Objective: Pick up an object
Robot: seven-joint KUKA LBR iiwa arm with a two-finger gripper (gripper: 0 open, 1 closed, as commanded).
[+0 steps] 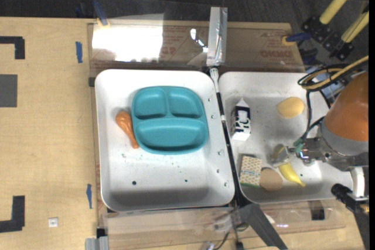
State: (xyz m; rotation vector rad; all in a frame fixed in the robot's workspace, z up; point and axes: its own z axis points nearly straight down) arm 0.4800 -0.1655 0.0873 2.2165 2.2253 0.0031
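Right bin [258, 82], as I read it from my station: the fingers [285, 153] sit low in the bin's near half, metal tips pointing toward the divider; whether they are apart or together I cannot tell.

- Banana [291, 174]: just below the fingers, near or touching; long axis slanted, one end toward the fingers, the other toward the bin's near right.
- Tan rounded piece [270, 179]: beside the banana, on its divider side.
- Patterned packet [251, 170]: further that way, against the tan piece.
- Black-and-white carton [242, 120]: above and beyond the fingers, near the divider.
- Yellow lump [290, 107]: above the fingers, well apart.

Left bin [117, 173]: teal divided plate [169, 119], orange item [126, 126] at its far edge.
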